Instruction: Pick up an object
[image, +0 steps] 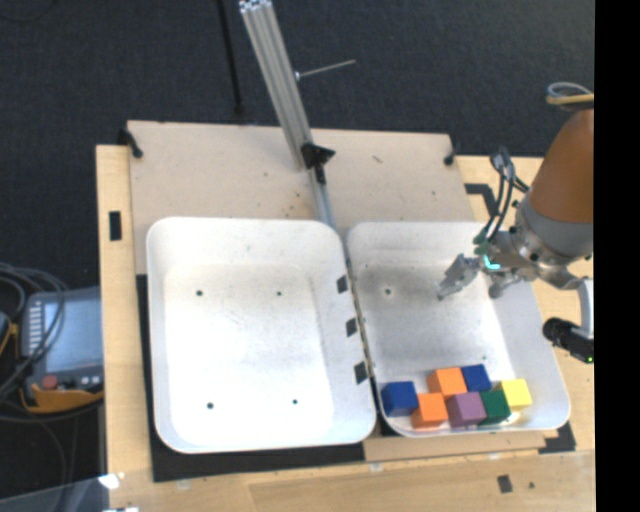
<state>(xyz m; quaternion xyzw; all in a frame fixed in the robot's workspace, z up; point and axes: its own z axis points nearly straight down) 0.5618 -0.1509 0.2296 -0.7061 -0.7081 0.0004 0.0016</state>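
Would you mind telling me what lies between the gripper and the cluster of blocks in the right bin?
In the camera view, nothing but bare white floor of the right bin lies between the gripper and the blocks at the near edge.

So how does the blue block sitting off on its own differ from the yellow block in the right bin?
The lone blue cube-shaped block sits at the left end of the cluster, slightly apart from its neighbours; the small yellow cube-shaped block sits at the right end, against the green block. The blue one looks slightly larger. Both rest along the near edge of the right white bin.
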